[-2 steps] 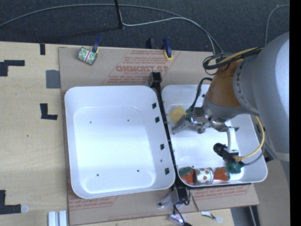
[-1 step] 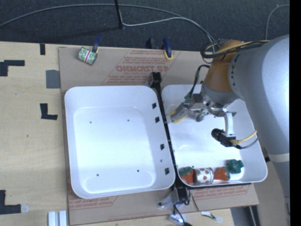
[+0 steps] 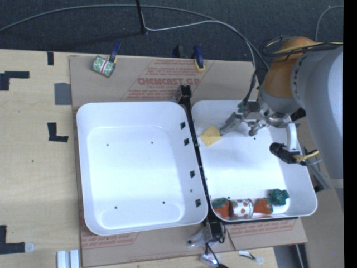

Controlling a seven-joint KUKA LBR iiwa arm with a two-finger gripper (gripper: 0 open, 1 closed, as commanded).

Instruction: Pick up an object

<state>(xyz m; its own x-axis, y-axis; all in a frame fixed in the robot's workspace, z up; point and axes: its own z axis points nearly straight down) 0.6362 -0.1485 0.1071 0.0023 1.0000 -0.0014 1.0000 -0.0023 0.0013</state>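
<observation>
The arm (image 3: 312, 88) comes in from the right, grey with its orange band (image 3: 281, 74) high above the right bin (image 3: 251, 161); its jaws (image 3: 226, 128) point left and down toward a pale yellow block (image 3: 210, 135) that lies in the upper left part of that bin, close to the divider between the two bins; one thin finger (image 3: 231, 123) slants toward the block's right edge and ends just beside it or touching it, though which I cannot tell; how wide the jaws stand I cannot tell either, since the fingers run together at this slant; the block rests on the bin floor.

Along the front wall of the right bin sits a row of small things: an orange piece with a green top (image 3: 222, 206) at the left, a white piece with red marks (image 3: 242, 207) next to it, another orange piece (image 3: 263, 206) beside that, and a green toy (image 3: 278, 195) at the right end, slightly behind the rest; they touch or nearly touch one another.

The left bin (image 3: 134, 166) lies beside the right one, the two joined along a dark strip with clips (image 3: 192, 149); both stand on a cardboard sheet (image 3: 162, 80) with red lettering on the counter (image 3: 30, 149); a small green and white box (image 3: 104, 66) lies on the sheet's far left corner, well apart from the bins; a dark cable (image 3: 139, 10) crosses the background above.
</observation>
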